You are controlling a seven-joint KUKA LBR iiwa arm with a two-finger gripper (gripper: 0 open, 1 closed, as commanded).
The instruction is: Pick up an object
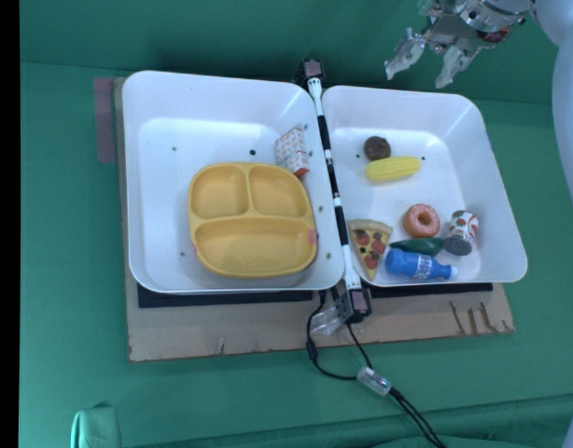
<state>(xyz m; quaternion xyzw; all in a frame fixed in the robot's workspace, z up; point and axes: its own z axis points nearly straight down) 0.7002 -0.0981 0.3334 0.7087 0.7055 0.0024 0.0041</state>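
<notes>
Nearest us, far below and to the left of the gripper (426, 62), a black cable with a clear plug (372, 379) trails over the green counter (72, 203).

Going left to right, the left white bin (160, 110) holds a yellow plastic divided plate (252, 220) and a small printed carton (292, 149) leaning by its right wall. We judge the plate stiff but too wide and flat for an easy grasp, the carton light and boxy.

The right white bin (487, 157), lying below the gripper, holds a flat toy pizza slice (369, 245), a dark brown round piece (377, 147), a yellow toy corn cob (394, 168), a green pepper-like piece (419, 246), a blue toy bottle (417, 266), an orange glazed toy doughnut (421, 220) and a small printed can (461, 232) on its side.

We would take the corn cob: it lies just below the gripper, apart from its neighbours, probably light and hard, perhaps slick, and best pinched across its narrow middle. The bottle and pepper touch, which could spoil a grasp.

The gripper hangs above the bin's far rim, fingers spread apart, holding nothing.
</notes>
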